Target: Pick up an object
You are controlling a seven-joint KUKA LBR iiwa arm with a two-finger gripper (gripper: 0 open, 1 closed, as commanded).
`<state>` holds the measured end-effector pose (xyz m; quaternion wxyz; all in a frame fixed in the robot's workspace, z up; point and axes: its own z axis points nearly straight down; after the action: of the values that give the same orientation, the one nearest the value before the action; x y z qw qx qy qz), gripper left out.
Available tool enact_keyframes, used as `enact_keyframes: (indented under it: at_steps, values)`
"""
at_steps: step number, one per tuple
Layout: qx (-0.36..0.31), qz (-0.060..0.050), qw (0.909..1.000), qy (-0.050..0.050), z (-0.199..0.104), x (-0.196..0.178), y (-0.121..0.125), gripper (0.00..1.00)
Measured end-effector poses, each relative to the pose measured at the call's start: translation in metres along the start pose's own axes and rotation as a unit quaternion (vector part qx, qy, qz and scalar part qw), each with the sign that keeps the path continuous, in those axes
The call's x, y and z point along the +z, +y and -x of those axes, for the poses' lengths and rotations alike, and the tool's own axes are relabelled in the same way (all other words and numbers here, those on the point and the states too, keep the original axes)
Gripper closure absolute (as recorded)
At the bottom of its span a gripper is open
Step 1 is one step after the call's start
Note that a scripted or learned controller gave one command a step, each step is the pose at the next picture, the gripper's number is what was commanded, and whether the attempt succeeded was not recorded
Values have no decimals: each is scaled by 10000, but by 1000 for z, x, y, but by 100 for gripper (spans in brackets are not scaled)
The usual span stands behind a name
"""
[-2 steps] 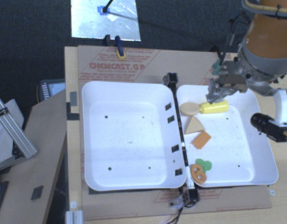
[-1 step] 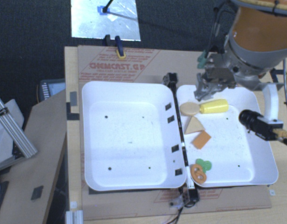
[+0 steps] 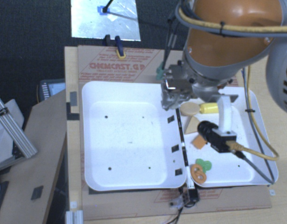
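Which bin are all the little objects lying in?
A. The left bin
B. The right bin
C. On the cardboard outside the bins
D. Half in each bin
B: the yellow piece, the orange piece and the green piece all lie in the right bin, under the arm.

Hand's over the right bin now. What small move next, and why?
Probably lower the hand a little toward the pale round disc just beside it in the right bin. Nothing is visibly between its fingers, and that disc is the nearest object.
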<state>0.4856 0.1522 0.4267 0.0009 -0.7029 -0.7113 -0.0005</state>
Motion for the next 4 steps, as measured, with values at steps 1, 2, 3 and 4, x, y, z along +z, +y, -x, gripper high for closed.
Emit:
enact_keyframes:
  at_steps: [1,2,3,4]
  values:
    - [15,19,10000,5,-49,-12,1,100]
    - [60,30,10000,1,-26,-53,1,100]
    - [27,0,10000,-11,-68,-4,44,100]
    - [27,-54,10000,-30,-82,115,15,100]
